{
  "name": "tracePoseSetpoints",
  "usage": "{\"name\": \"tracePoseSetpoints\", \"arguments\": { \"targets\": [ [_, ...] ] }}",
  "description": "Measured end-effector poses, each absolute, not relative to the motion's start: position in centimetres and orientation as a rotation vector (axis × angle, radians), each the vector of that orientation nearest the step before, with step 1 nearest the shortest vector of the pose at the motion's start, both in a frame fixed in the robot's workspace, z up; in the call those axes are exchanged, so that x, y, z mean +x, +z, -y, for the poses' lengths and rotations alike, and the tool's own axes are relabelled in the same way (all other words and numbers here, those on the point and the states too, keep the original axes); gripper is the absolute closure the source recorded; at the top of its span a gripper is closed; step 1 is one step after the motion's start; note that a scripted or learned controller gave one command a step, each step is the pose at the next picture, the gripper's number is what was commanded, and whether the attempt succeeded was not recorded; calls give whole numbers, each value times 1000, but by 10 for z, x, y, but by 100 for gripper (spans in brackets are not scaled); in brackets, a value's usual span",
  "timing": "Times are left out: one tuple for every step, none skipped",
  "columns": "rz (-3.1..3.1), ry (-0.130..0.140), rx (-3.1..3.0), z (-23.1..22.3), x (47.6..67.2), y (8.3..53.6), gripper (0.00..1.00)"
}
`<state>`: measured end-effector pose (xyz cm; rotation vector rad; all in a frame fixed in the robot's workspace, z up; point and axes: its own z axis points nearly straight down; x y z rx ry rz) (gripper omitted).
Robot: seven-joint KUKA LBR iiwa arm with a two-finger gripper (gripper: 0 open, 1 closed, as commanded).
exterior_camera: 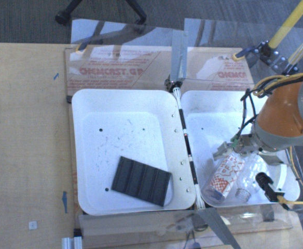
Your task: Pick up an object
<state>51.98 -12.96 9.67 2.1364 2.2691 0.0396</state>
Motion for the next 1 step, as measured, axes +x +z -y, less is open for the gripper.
{"name": "tracePoseSetpoints", "arguments": {
  "targets": [
    [-2259, 48, 2131, 130, 523, 108, 100]
  ]
}}
